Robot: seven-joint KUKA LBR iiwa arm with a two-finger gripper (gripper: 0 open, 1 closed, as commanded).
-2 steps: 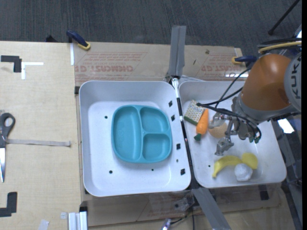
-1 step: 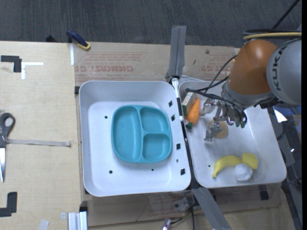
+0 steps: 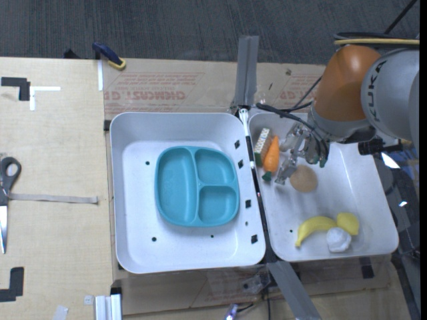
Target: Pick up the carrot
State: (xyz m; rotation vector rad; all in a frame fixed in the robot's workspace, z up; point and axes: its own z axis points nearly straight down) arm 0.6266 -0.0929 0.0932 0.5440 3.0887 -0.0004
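The orange carrot (image 3: pixel 271 153) lies near the left wall of the right bin (image 3: pixel 373 199), its green end (image 3: pixel 267 177) pointing toward the front. My gripper (image 3: pixel 291 156) hangs low just right of the carrot, with the orange-banded wrist (image 3: pixel 347 79) above and behind it. Its two metal fingers (image 3: pixel 285 171) stand apart, so the gripper is open. The carrot is beside them, not between them.
A beige round item (image 3: pixel 305 179) sits right under the gripper's front side. A banana (image 3: pixel 312 229), a lemon (image 3: pixel 348 223) and a white lump (image 3: pixel 338 240) lie at the bin's front. A pale block (image 3: pixel 261 141) rests behind the carrot. The left bin (image 3: pixel 130 232) holds a teal divided plate (image 3: pixel 197 187).
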